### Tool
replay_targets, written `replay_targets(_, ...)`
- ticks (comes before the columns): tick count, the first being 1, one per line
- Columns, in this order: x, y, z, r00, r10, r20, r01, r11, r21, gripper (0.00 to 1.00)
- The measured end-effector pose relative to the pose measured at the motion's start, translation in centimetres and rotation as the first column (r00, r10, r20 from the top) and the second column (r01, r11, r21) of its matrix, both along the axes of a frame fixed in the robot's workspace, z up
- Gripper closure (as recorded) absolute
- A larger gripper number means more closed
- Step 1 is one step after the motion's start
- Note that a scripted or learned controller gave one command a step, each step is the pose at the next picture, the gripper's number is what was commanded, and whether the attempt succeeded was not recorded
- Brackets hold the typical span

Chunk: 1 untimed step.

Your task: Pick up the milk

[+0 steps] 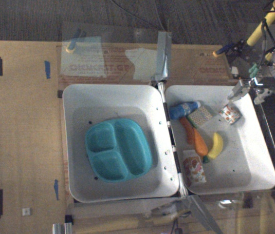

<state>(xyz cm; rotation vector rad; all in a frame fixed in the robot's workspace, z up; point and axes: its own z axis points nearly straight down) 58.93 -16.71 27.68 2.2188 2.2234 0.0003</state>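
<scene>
Two white bins are sitting side by side; the left bin, well away from the claw, is holding a teal tray. Moving rightward, a blue bottle, carrot and banana are lying below-left of the claw. The milk is resting just beneath it, untouched. Whether the claw is apart or together, I cannot tell. Closing off-center could be nudging the small carton aside.

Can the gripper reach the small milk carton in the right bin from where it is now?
Probably yes. The gripper hangs over the right bin, close beside the milk carton. The carton lies apart from the banana, with nothing on top of it.
</scene>
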Motion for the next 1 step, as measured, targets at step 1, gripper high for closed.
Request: replay_targets(1, 3.6, -4.59, -14.5, 0.994, 0.11, 0.0, -0.11, 0.994, 0.0, 0.0)
